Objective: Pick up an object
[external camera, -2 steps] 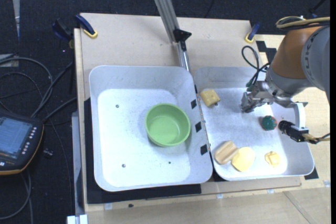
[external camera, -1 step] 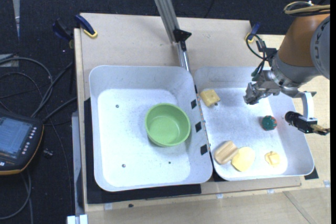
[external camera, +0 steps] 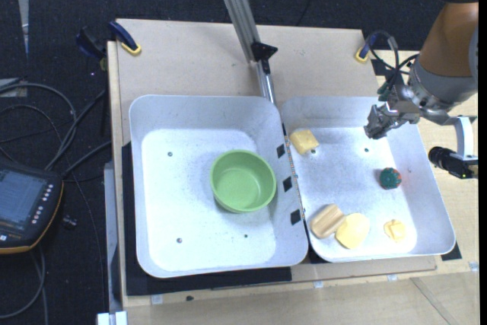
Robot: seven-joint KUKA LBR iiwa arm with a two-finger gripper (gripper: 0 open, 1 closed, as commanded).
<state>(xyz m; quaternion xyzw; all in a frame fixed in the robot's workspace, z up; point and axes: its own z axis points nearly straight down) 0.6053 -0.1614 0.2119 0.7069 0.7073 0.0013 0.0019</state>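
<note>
Yellow foam pieces [external camera: 339,225] line the right white bin's [external camera: 426,186] near edge.
Above its far right, the dark gripper [external camera: 376,128] hovers, finger state unclear; a green plastic bowl [external camera: 243,180] sits left.

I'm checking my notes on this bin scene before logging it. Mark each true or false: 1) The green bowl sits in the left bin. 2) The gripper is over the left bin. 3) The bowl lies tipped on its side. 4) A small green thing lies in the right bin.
1) True: the bowl is in the left bin.
2) False: the gripper is over the right bin.
3) False: it stands upright, mouth up.
4) True: the green thing lies there.
</note>
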